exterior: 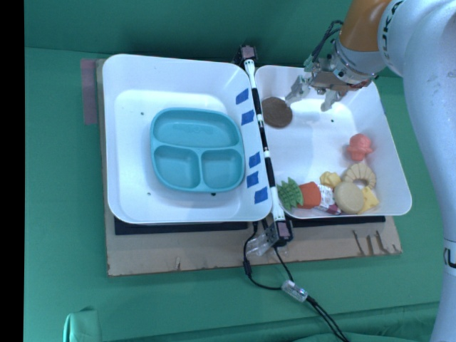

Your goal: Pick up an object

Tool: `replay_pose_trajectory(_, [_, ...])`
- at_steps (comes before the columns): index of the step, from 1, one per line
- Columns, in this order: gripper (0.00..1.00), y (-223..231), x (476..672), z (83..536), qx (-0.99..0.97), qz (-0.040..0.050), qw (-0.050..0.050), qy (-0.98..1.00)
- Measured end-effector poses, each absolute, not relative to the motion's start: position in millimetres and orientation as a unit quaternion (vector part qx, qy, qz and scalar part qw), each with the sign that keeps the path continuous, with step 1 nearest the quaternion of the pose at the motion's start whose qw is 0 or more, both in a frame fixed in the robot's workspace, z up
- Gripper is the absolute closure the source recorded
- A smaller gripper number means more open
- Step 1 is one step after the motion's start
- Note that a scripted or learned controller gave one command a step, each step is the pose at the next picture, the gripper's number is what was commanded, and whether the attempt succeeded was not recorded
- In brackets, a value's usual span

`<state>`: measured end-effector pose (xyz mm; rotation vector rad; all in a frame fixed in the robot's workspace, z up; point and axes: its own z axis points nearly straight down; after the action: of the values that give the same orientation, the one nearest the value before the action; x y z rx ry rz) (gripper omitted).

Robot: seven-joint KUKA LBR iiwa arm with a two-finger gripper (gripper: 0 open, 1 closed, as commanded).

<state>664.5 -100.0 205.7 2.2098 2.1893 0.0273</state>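
You are looking down at two shallow white plastic bins side by side on a brown cardboard sheet [178, 258] over green cloth. In the left bin [135, 73] a teal three-compartment plastic tray [197, 149] lies near the centre, slightly toward the right wall. Blue tape squares [242, 96] run along the divider between the bins. Your grey arm with the orange band [370, 9] enters from the upper right, and its two-finger gripper [313, 95] hangs over the far edge of the right bin [388, 130], fingers spread apart with nothing visible between them. Just beside the left fingertip, against the right bin's left wall toward its far corner, lies a flat round brown disc [276, 112]; whether the finger touches it you cannot tell. A small orange-red toy figure [359, 146] sits near the right wall, apart from the gripper. Along the near edge of the right bin the remaining objects crowd together and overlap: a green spiky leaf-shaped piece [289, 191] touching an orange carrot-like toy [310, 194], a ridged yellow ring [358, 174], a tan round disc [348, 197], and small yellow pieces [330, 179] partly hidden between them. Their exact outlines are hard to separate. A black cable [267, 276] trails from the near end of the divider toward the lower edge, cut off there.
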Motion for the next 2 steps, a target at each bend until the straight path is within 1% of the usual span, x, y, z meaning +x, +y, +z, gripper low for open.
replay_pose_trajectory(1, [0.00,-100.4,692.2,186.8,0.708,0.0033,0.007,0.706])
replay_pose_trajectory(2, [0.00,-99.3,700.1,186.6,0.708,-0.0047,0.001,0.706])
